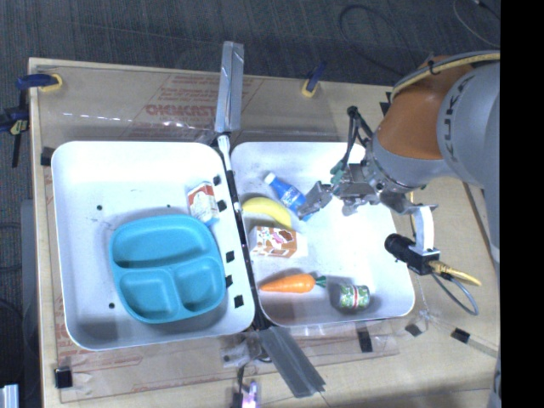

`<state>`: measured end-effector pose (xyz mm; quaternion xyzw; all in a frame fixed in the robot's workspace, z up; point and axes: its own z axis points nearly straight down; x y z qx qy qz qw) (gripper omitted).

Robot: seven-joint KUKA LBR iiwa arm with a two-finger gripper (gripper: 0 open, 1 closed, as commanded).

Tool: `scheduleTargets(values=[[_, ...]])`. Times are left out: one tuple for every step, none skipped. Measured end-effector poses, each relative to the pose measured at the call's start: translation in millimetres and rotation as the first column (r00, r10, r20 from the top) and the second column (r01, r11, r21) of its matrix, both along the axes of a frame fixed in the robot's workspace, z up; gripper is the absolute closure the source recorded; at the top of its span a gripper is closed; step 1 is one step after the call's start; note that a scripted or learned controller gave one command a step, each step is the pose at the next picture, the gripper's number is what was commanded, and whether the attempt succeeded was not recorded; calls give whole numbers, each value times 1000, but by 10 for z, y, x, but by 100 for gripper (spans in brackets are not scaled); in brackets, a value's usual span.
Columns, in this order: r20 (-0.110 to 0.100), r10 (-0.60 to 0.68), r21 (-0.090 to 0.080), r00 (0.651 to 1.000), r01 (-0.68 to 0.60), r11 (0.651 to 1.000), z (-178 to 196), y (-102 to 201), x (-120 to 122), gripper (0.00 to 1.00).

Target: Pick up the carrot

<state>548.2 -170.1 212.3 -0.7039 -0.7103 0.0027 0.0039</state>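
Note:
The orange carrot (287,284) with a green stem end lies near the front of the right bin (387,308), pointing left. My gripper (330,203) hangs over the middle of that bin, behind and to the right of the carrot and well apart from it. Its fingers stand open with nothing between them. One fingertip is close to the blue bottle (285,191).
In the right bin, a banana (265,210) and a printed carton (274,241) lie behind the carrot, and a green can (350,296) sits just to its right. The left bin (76,228) holds a blue divided tray (167,268) and a small carton (201,201).

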Motion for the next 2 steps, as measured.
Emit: scheduleTargets(values=[[2, 286, 3, 958, -286, 958, -333, 153, -602, 0], [15, 749, -27, 662, -749, 662, -1104, 438, -647, 0]])
